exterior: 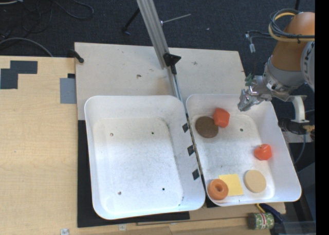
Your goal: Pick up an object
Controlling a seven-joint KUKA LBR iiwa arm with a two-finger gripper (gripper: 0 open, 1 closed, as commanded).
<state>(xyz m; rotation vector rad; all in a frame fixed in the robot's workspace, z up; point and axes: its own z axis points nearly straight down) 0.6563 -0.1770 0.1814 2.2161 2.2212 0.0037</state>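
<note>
The gripper [247,100], fingers' spacing impossible to tell, hangs over the right bin's [288,177] far rim, near the orange block [222,117] beside the brown disc [206,126], open floor between.

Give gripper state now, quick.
Gripper: cannot be told; it is above the right bin's far edge, nothing visibly held.
</note>
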